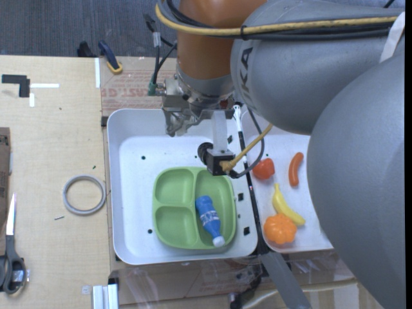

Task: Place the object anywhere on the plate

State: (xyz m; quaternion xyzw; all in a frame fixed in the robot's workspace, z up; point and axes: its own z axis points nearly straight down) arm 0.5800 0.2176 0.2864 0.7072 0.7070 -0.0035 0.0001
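A green divided plate (175,206) lies in the left white bin (132,172). A blue bottle with a white cap (209,220) lies in the plate's long right compartment, cap toward the near edge. My gripper (180,124) hangs over the bin's far side, above and behind the plate, apart from the bottle. Nothing shows between its fingers.
The right bin holds a red tomato-like piece (263,168), an orange sausage (295,170), a yellow banana (286,206) and an orange pumpkin-like piece (280,230). A grey ring (84,194) and scissors (11,262) lie on the bench at left. The arm's bulk covers the upper right.
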